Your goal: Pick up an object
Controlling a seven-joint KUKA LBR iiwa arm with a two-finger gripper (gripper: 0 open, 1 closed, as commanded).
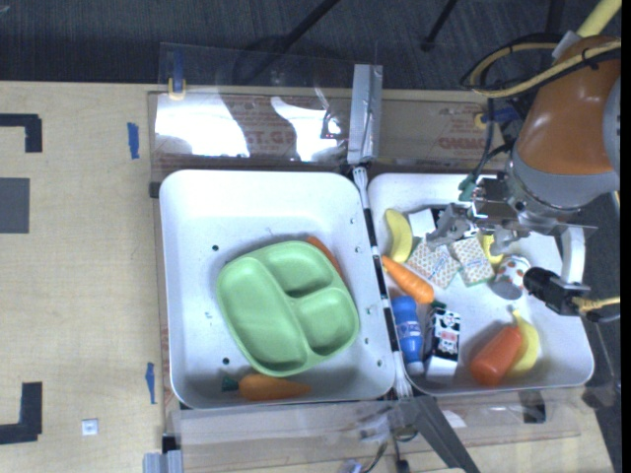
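Two shallow white bins sit side by side on a wooden bench. The left bin [187, 264] holds a green divided plate [286, 306], tilted; an orange carrot [273, 386] lies along the near wall just below the plate, and another orange thing peeks out from behind the plate's far right edge.

The right bin [572, 363] holds the clutter — a banana [397, 233] near its far left corner, a carrot [408, 278] slanting just beside it, a blue bottle [407, 328] lying along the left wall, a small black-and-white carton [447, 333] next to the bottle, patterned packets [449, 259] near the middle, and a red pepper [496, 353] touching a second banana [527, 343] toward the near right.

The grey arm with its orange band [572, 126] reaches in from the right; its gripper [463, 220] hangs over the far part of the right bin, above the packets. Whether the claw is wide, narrow or holding something cannot be told.
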